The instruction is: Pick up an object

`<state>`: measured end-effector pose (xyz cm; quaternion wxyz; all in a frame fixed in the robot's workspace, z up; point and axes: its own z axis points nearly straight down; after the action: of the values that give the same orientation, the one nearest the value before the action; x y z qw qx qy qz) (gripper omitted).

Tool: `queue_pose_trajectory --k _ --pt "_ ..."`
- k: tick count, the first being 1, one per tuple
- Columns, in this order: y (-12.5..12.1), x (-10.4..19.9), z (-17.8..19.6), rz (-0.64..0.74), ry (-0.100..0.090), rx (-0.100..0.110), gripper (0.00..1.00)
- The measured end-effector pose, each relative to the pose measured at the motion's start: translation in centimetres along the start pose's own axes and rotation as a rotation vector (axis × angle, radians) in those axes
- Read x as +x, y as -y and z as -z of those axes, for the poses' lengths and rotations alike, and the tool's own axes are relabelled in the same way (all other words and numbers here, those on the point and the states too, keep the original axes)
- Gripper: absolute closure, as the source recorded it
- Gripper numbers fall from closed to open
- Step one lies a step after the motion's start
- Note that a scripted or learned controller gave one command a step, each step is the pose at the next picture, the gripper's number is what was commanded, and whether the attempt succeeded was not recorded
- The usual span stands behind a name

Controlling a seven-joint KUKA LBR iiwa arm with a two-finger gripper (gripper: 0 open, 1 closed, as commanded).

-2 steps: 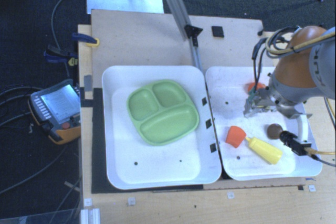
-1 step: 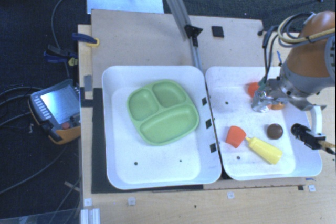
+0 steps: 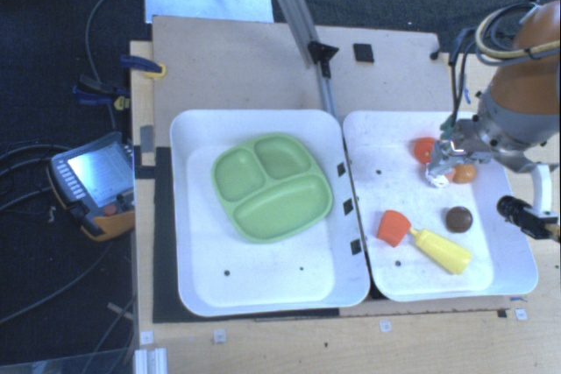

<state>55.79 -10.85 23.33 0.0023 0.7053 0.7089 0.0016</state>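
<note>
In the right bin lie a yellow bottle-shaped toy with an orange-red cap, a small brown ball, a red-orange round piece and an orange piece. My gripper hangs low over the bin's upper part, right between the red-orange piece and the orange piece. Its metal fingers point down there, and the wrist hides part of both pieces. I see nothing clearly between the fingers.
The left bin holds a green divided plate. A slanted metal pole crosses the board behind the bins. A teach pendant and cables lie on the floor at left.
</note>
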Motion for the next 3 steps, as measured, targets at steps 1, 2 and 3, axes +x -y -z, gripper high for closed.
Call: queue_pose_trajectory --k 1,2,3 --pt "-1.5 5.4 0.9 0.006 -0.003 0.001 1.0" --pt "-2.3 10.4 -0.3 0.005 -0.003 0.003 1.0" --pt "-3.4 15.7 -1.3 0.005 -0.003 0.004 1.0"
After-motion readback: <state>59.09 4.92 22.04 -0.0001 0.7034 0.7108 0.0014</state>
